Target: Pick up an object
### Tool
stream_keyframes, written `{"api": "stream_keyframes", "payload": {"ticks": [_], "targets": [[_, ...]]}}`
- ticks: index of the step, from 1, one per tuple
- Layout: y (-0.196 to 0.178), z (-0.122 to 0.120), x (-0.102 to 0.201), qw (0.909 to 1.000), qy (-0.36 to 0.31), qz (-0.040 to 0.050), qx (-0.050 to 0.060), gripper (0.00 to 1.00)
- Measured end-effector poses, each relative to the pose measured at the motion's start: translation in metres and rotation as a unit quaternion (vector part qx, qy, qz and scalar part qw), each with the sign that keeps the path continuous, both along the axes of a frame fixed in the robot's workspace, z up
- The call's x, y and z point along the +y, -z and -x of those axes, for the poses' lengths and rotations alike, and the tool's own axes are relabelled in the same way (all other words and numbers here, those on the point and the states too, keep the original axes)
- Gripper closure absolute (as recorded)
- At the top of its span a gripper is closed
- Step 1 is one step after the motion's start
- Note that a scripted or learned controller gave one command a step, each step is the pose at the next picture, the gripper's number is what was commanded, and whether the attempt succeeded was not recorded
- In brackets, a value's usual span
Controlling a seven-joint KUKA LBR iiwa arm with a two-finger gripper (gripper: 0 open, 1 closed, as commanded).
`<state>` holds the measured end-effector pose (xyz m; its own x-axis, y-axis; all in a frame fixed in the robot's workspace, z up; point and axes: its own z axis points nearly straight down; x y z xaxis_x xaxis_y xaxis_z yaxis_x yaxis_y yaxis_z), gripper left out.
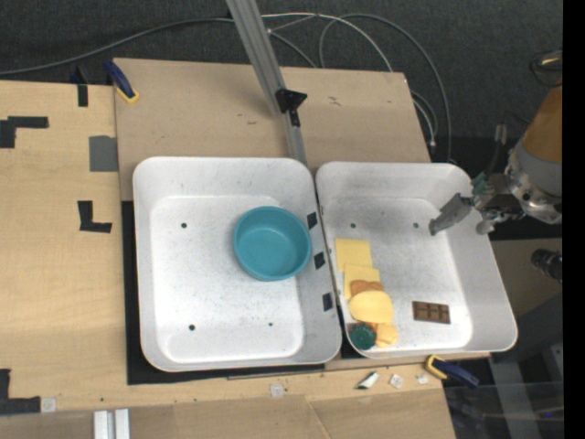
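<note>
The gripper (457, 212) hangs over the right bin (402, 190) at its right edge, and honestly can't tell if it's spread or pinched. Nothing's visibly in it. Inside that bin, a yellow block (355, 256) sits along the left wall, a chocolate bar (430, 313) near the front right. The blue bowl (271, 242) is over in the left bin (183, 199).

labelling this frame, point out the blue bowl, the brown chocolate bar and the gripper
blue bowl (271, 242), camera view, on its inner floor
brown chocolate bar (431, 313), camera view, on its top face
gripper (448, 217), camera view, at the tip of its dark finger
</note>
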<state>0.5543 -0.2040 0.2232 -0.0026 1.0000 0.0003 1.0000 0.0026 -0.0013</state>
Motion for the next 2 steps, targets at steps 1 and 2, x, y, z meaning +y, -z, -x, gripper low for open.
{"api": "stream_keyframes", "payload": {"ticks": [1, 2], "targets": [[0.000, 0.000, 0.000, 1.0000, 0.000, -0.0001, 0.000, 0.00], [0.064, 0.001, -0.003, 1.0000, 0.001, -0.0004, 0.003, 0.00]]}}
